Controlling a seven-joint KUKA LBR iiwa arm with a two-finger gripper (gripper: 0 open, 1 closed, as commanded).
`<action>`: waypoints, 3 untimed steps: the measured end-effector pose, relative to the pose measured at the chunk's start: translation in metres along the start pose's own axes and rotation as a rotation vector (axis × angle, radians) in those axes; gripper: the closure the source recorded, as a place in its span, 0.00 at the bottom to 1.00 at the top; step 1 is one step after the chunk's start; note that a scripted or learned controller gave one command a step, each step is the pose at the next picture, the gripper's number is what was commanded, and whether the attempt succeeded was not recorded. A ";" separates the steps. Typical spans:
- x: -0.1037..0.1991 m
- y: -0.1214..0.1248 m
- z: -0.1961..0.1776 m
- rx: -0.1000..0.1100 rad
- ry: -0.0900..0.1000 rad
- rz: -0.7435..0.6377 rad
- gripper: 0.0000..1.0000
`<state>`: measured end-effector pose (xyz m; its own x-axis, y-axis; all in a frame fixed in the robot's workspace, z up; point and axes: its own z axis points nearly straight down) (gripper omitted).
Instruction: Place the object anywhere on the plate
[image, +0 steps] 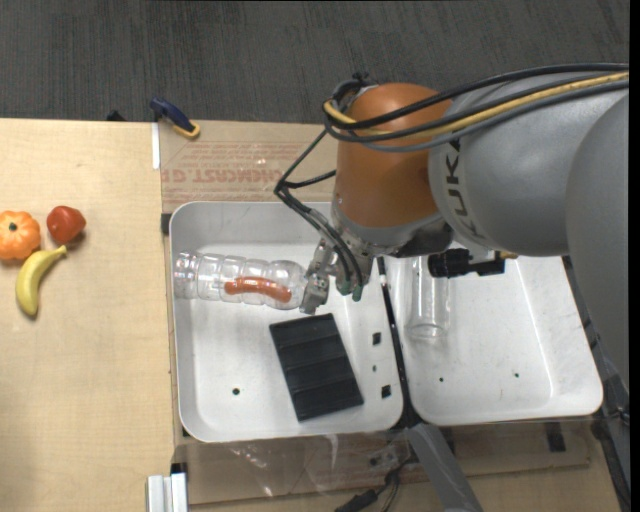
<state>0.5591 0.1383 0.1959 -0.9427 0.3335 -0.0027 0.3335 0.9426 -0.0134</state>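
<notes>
i see the claw (322, 285) hanging low over the left bin (200, 400), right at the cap end of a clear plastic bottle (235, 277) that lies on its side along the bin's upper part. whether the claw is clenched or released, i cannot tell from this angle; the wrist and its cables cover most of it. it looks to be just beside or touching the bottle's end, but i can't say it has the bottle.

just below the bottle's right end, in the same bin, lies a flat black ribbed slab (316, 366), which i take to be the plate. so the bottle is near the plate but not on it.

my guess is the bottle is light, thin-walled and springy. it has an orange patch (258, 288) on its middle. lying down, it will roll easily and its smooth skin could slip. i'd take it across the ribbed body near the middle, squeezing gently, since a hard pinch would buckle it.

a small clear glass (428, 305) sits in the right bin (520, 390). on the counter (90, 400) to the left are a banana (34, 280), an orange (17, 236) and an apple (65, 224), well apart from the work.
</notes>
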 end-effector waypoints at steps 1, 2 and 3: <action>-0.045 -0.021 -0.015 -0.014 -0.001 -0.248 1.00; -0.024 0.012 -0.001 0.006 -0.010 -0.159 1.00; -0.085 -0.067 0.006 -0.013 0.000 -0.199 1.00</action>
<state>0.6168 0.0463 0.1908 -0.9900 0.1408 -0.0013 0.1408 0.9900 -0.0009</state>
